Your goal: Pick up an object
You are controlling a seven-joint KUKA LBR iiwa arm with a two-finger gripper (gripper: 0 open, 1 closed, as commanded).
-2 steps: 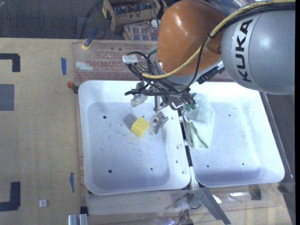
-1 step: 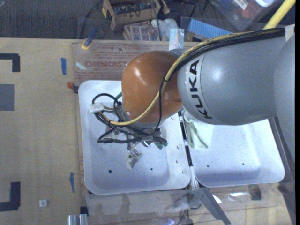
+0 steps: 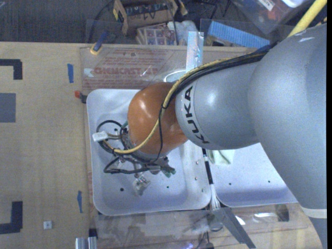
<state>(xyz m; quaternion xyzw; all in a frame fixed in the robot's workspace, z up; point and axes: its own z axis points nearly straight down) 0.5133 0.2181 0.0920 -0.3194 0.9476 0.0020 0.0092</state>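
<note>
My grey arm reaches in from the right, and its orange band [image 3: 150, 121] hangs over the left bin [image 3: 104, 191]. Below the band, among black and yellow cables, the gripper [image 3: 140, 183] points down at the bin floor near the bin's front. It is small and partly hidden by the wrist. No object shows at its tip. A pale green object [image 3: 223, 157] peeks out from under the arm at the near-left part of the right bin [image 3: 259, 188].
A white round rim [image 3: 174, 77] shows just behind the arm at the back of the left bin. Cardboard with red print [image 3: 124, 71] lies behind the bins. The wooden bench [image 3: 41, 139] stretches to the left.
</note>
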